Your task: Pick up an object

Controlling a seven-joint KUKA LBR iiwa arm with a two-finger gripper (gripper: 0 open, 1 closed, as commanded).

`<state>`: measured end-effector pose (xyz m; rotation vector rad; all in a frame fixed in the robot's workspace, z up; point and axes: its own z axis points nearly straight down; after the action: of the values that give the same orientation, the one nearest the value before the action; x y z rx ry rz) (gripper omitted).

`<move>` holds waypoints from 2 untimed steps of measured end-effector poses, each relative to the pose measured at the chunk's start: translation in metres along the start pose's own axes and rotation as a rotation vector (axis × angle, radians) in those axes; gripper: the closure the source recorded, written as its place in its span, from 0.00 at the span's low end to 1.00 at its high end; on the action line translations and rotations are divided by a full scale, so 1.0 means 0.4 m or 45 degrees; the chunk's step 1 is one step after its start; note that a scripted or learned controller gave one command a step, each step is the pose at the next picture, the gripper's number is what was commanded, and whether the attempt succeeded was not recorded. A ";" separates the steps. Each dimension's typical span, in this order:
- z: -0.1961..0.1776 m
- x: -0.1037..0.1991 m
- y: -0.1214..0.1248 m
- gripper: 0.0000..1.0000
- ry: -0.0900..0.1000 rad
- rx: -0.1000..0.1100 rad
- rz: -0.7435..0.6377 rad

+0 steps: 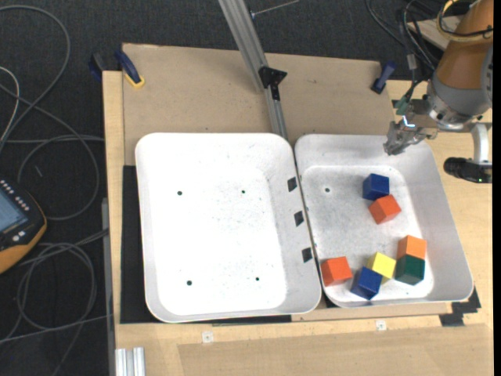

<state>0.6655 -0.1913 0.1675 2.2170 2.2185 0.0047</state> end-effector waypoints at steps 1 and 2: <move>-0.113 -0.003 0.000 1.00 -0.001 -0.002 0.000; -0.215 -0.004 0.005 1.00 -0.001 -0.002 -0.001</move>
<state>0.6670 -0.1926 0.2536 2.2153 2.2181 0.0059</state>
